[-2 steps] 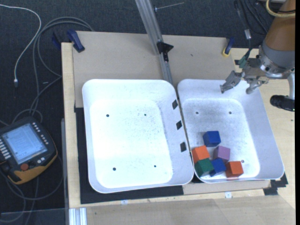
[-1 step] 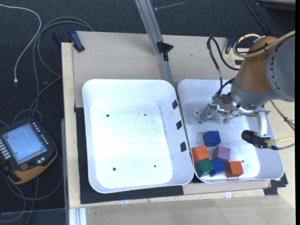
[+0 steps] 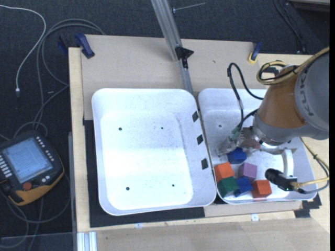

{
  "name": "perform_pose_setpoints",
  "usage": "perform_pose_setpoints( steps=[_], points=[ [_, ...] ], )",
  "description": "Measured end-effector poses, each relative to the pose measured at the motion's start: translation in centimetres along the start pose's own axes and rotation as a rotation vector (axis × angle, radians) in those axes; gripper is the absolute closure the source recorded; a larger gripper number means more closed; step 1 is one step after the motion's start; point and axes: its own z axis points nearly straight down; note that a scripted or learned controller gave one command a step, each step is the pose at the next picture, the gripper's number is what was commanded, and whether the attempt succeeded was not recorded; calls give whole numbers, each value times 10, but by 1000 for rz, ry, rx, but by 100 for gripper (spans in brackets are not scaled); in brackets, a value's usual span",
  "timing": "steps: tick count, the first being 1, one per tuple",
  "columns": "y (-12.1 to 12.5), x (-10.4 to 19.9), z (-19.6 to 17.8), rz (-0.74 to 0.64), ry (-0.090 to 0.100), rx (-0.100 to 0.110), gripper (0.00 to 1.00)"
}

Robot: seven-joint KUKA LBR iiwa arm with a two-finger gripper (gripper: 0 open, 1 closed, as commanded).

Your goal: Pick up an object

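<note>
Over right bin (image 3: pixel 209 109), arm bent down, pincer (image 3: pixel 235 144) just above blue block (image 3: pixel 237 155); finger spread unreadable.

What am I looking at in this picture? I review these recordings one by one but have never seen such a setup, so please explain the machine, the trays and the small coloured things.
One camera looks down at a slant on a wooden bench. The big grey and orange shape on the right is a robot arm; its gripper reaches down into the right tray. That tray holds small blocks: a blue block just under the gripper, an orange block, a purple block, a green block, a second blue block and a red block. The left tray sits beside it. I cannot tell whether anything is held. The handheld controller lies on the floor at left.
</note>
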Motion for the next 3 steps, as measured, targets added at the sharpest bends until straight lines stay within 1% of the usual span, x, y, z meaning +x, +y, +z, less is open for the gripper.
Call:
perform_pose_setpoints(
  steps=[1, 2, 3],
  points=[
    [4, -1, -12, -1, -3, -11, 100],
    [-20, 91, -105, -10, 0, -16, 100],
    [-7, 162, -100, -10, 0, -9, 100]
  ],
)
